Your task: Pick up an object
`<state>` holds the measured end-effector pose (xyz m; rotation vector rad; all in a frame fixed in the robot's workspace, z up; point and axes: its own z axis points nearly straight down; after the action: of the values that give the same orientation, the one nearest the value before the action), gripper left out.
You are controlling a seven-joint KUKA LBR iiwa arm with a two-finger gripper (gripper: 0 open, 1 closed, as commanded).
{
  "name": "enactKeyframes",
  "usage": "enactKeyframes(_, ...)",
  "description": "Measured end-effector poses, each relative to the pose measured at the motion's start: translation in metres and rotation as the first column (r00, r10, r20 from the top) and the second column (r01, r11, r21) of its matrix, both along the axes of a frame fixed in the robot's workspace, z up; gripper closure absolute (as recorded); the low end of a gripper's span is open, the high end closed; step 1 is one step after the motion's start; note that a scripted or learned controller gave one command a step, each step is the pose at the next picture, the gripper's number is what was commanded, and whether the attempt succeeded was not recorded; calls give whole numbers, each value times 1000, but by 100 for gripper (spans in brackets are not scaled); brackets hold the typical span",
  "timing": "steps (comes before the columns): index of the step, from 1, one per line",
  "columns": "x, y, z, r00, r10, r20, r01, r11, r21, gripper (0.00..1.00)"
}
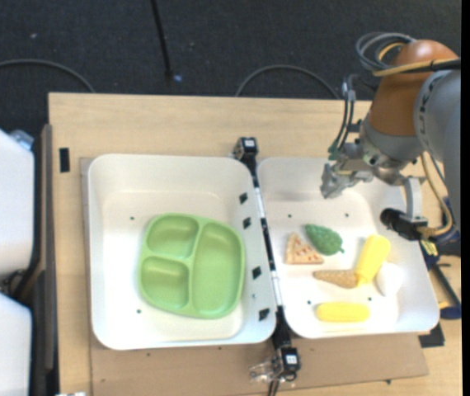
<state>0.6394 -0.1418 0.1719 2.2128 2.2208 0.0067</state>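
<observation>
Over far edge of right bin (416, 316): gripper (334, 184) hovers above bare floor, nothing between fingers; spread or pressed together, cannot tell, view too coarse. Candidates lie toward bin's near edge: green leafy piece (324, 238), triangular slice (303, 251), brown strip (336, 278), two yellow pieces (373, 257) (342, 311), possibly white item (389, 279) at right side. Left bin (107, 221) holds green divided tray (192, 264). Progress: no grasp made. Left: pick target, descend, close, lift.

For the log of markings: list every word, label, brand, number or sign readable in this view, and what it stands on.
None can be read.
The green divided plate, the two white bins and the toy foods, such as the pizza slice, bear no visible print.
Small black tags on the bins' divider are too small to read.
</observation>
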Motion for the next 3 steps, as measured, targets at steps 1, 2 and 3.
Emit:
enactKeyframes(1, 1, -1, 33, 1000, 1, -2, -1, 1000, 0, 100)
enactKeyframes(2, -15, 45, 41, 1000, 2, -7, -2, 1000, 2, 100)
enactKeyframes(3, -15, 103, 42, 1000, 3, -7, -3, 1000, 3, 100)
